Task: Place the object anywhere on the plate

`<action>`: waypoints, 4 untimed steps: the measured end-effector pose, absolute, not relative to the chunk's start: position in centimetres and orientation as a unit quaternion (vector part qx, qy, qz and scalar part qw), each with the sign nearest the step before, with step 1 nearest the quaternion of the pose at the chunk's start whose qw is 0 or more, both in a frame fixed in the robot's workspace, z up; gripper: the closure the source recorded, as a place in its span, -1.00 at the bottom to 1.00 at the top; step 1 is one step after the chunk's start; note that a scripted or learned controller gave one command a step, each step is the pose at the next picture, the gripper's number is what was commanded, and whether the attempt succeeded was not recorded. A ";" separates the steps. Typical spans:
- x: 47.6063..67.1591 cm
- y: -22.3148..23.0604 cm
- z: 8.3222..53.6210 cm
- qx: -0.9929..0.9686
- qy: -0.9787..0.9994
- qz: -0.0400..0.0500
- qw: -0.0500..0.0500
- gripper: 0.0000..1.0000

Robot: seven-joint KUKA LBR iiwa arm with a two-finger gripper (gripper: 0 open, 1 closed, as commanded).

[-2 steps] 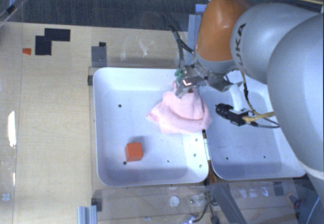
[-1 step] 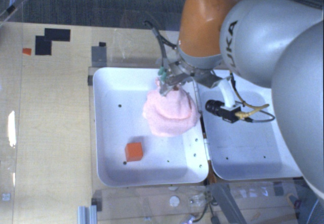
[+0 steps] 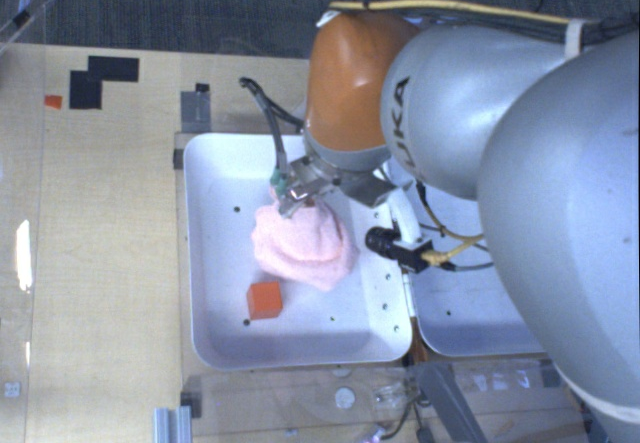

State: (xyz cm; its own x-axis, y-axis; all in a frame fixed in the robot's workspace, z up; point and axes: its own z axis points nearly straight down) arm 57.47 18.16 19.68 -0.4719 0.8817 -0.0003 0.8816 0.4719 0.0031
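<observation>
Camera view, looking down at a slant on the bench.

Item 1: left bin [image 3: 215,231], shallow, white, with small dark dots on its floor. It holds items 2 and 3.

Item 2: orange block [image 3: 265,300], small and cube-like, resting on the bin floor toward the near left part of the bin. It lies free, touching nothing but the floor, just beside the lower left edge of item 3.

Item 3: pink plate [image 3: 303,245], pale and rounded, blurred in outline, lying near the middle of the left bin. Its upper edge sits directly under item 4.

Item 4: gripper [image 3: 295,193], metal, at the end of the grey arm [image 3: 480,121] with its orange band [image 3: 350,81]. It hangs over the top edge of the pink plate, above and to the right of the orange block and clearly apart from it. Whether the pincer stands apart or together cannot be told at this resolution; no block shows at its tip.

Item 5: right bin [image 3: 470,326], white, largely covered by the arm.

Item 6: black cable [image 3: 262,103], curving up from the gripper.
</observation>
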 end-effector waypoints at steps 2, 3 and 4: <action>61.9 15.7 22.6 0.340 0.941 0.004 0.006 1.00; 58.4 22.8 14.2 0.260 0.966 0.001 0.001 1.00; 59.4 18.1 21.9 0.323 0.946 0.003 0.005 1.00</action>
